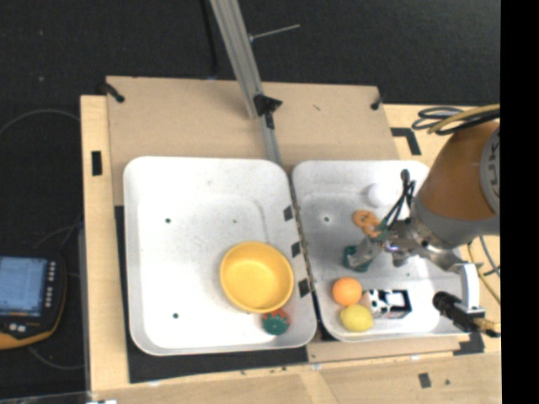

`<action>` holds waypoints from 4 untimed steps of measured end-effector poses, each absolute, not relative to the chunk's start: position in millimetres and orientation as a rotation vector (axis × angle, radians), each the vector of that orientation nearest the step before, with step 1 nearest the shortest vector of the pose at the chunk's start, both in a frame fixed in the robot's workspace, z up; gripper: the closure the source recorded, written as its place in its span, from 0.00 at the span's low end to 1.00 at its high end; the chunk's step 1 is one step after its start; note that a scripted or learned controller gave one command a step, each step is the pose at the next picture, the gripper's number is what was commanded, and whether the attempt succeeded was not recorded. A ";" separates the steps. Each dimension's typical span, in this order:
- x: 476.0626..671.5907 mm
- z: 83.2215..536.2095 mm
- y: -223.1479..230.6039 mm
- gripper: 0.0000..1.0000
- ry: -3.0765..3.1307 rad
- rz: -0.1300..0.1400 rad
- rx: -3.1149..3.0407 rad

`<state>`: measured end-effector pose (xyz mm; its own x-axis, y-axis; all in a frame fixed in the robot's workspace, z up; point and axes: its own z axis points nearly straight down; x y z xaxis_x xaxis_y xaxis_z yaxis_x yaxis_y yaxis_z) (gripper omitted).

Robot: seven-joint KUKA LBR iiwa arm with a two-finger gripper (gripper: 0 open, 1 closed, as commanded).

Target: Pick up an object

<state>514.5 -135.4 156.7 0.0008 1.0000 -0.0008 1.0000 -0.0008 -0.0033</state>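
One orange ball (346,291) lies below the gripper (362,257).

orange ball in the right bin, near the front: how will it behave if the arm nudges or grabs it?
The round orange ball will probably roll when nudged, since its shape looks spherical. The yellow lemon-shaped object sits right beside it and may block rolling forward. Its smooth curved surface could slip out of a pinch unless the grasp is centred.

Surface (194,129): tan board, dark brackets at its far corners. Directly on it:
- Left bin (181,196), white, shallow, on a black mat (120,225).
- Right bin (337,192), white, touching the left bin's right edge.
- Metal rail (240,53), slanting away from behind the left bin's far right corner.
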 end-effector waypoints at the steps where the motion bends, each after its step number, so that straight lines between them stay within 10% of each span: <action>1: 513.5 103.8 -136.4 0.00 -2.218 0.006 -2.221; 2: 516.2 117.7 -137.2 1.00 -2.219 -0.005 -2.230; 4: 518.2 223.9 -140.6 1.00 -2.231 -0.007 -2.223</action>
